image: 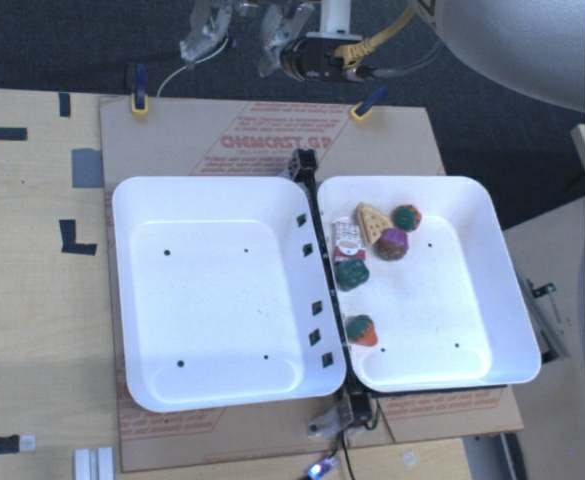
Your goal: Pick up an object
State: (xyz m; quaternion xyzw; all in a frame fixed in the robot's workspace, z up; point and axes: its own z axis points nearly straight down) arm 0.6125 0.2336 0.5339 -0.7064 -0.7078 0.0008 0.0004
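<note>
Start at the near edge of the bench. You have 2 shallow white bins side by side: the left bin (212,288) and the right bin (442,298), joined along a black clip strip (317,268), which appears to keep the 2 rims butted together so neither shifts under contact.

The right bin holds 6 small objects, all grouped toward the divider wall. Nearest you: 1 red-and-green piece (361,330). Further in: 1 dark green piece (351,274), 1 white-and-red packet (347,236), 1 purple piece (392,245), 1 tan waffle-patterned wedge (372,222) and 1 green-and-red ball (406,216). Any of these 6 qualifies as the object to pick up (several touch or nearly touch, so a clean grasp is judged harder there; the nearest piece lies apart).

At the far edge, beyond the cardboard sheet (272,143), the gripper (247,28) hangs well clear of both bins. Its fingers stand spread apart with nothing between them.
</note>
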